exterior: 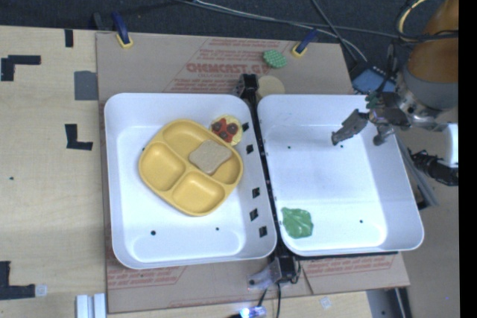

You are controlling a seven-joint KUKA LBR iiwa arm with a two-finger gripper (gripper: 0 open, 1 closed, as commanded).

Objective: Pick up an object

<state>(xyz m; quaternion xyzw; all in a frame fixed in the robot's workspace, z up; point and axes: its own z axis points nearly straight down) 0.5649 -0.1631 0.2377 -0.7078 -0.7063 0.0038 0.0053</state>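
A green leafy toy lies in the near left corner of the right bin. In the left bin rests a yellow sectioned plate with a tan bread slice on it and a red berry piece at its far edge. My gripper hovers over the far right part of the right bin, fingers spread open with nothing between them, well away from the green toy.
A small green dotted object sits on the cardboard behind the bins, beside a blue-and-yellow clamp. Cables run across the dark surface at the back. A black divider with clips separates the bins.
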